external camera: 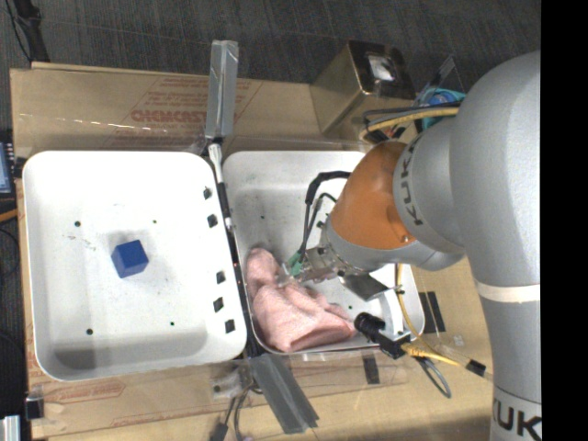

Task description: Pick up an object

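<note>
Tool (308,269) from my remote seat: low over the pink cloth (289,309) at lower centre of the right bin (276,175), its grip state I cannot tell, nothing visibly lifted yet.

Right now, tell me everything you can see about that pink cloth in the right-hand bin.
The pink cloth looks like soft, fuzzy fabric, a small towel or rag, crumpled into a loose heap with folds. It lies in the near left part of the right bin, one end running up along the wall beside the divider, the bulk spread toward the near wall. The gripper sits right at its upper edge; whether it grips the fabric can't be told.
</note>
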Controlling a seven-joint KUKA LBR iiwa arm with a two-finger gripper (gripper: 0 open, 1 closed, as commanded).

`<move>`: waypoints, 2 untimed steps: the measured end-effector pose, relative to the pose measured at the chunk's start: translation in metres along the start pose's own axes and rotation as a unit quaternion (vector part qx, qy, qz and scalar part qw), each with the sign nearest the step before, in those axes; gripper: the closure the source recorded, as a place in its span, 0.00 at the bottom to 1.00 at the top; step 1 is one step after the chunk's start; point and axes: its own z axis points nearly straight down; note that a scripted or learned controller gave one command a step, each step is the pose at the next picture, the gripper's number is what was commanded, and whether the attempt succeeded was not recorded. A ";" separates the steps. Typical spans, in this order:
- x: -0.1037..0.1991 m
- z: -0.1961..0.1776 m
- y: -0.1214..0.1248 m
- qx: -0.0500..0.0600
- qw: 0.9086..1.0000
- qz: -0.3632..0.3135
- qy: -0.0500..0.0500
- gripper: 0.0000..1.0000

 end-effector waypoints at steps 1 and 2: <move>0.000 0.000 0.000 0.000 1.000 0.000 0.000 0.00; 0.000 -0.009 0.000 0.001 1.000 -0.002 0.000 1.00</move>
